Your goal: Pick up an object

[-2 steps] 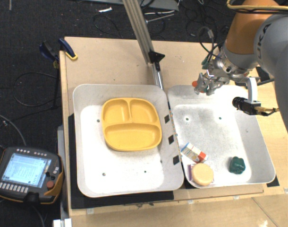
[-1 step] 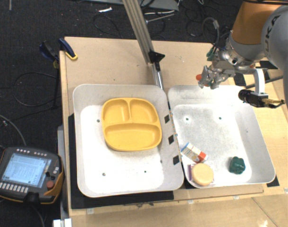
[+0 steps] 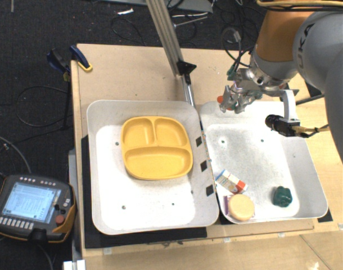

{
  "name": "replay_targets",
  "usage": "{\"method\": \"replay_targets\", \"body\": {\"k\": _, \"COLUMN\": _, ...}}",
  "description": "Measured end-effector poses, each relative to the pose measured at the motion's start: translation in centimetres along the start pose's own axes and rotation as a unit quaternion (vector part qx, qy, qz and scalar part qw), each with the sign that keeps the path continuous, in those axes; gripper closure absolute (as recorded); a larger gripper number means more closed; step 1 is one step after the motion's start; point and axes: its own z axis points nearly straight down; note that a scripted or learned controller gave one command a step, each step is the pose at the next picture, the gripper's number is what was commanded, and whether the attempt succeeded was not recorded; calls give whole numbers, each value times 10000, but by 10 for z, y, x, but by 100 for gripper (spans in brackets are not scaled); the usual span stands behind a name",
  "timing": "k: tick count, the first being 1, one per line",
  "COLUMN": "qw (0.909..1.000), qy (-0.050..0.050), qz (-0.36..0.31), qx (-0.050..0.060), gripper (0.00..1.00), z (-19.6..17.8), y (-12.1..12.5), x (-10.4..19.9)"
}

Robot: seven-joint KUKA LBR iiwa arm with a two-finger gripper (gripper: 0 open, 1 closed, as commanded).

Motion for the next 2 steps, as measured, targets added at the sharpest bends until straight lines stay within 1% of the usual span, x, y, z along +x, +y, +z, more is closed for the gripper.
{"method": "replay_targets", "body": {"k": 1, "qw": 10000, "qy": 4, "qz": -9, "qx": -7, "gripper": 100, "z": 1, "y": -3, "x": 59}}
{"method": "replay_targets", "body": {"k": 2, "qw": 10000, "qy": 4, "qz": -8, "qx": -3, "gripper": 100, "z": 11, "y": -13, "x": 113}}
